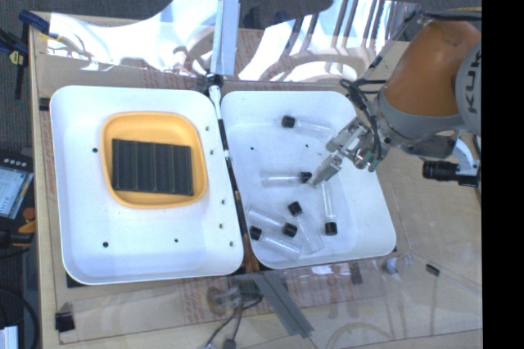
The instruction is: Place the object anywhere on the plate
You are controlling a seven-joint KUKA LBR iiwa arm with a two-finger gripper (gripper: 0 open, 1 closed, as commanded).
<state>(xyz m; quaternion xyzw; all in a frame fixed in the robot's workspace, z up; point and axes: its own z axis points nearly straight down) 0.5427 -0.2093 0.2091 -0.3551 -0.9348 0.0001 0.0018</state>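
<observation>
Clear vials with black caps (288, 176) lie scattered in the right bin (246, 114), centre-right of the frame; none is on the yellow plate (151, 127), which sits in the left bin (74, 175) and holds a dark ridged insert. My gripper (321, 174) reaches in from the right, its tip touching or just beside the cap of the middle vial — whether it is open or gripping, I cannot tell. The risk, I judge: a smooth round vial rolling or slipping aside — leaving me carrying nothing toward the plate.
</observation>
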